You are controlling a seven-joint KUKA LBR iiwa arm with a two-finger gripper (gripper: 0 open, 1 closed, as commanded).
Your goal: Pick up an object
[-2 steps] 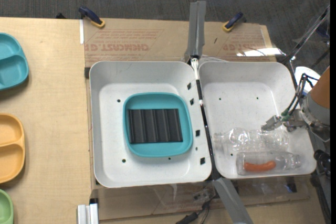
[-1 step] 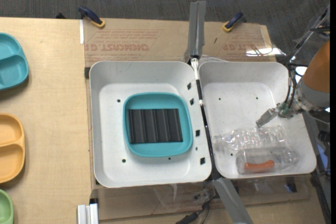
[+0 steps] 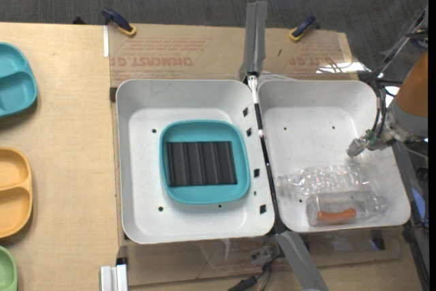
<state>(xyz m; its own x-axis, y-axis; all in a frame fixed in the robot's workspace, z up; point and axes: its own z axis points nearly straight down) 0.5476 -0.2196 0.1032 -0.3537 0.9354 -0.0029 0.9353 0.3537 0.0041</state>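
Gripper [image 3: 357,147] is hovering at right bin [image 3: 320,102] edge, jaw state indiscernible. Clear plastic bottle [image 3: 334,195] is lying just below it. Advice: descending squarely over the crinkled middle is looking safest.

Two bins sit side by side on the bench, touching along their inner edges. The left bin [image 3: 136,167] holds a ridged tray [image 3: 203,161] lying flat near its middle. In the right bin [image 3: 320,116], a crumpled plastic bottle [image 3: 325,184] lies along the front edge, and a second bottle [image 3: 344,209] lies just in front of it toward the front right corner. The gripper [image 3: 357,146] hangs over the right bin near its right edge, just behind the bottles. Sectioned plates [image 3: 13,88] lie along the bench's left edge, well apart from the bins.
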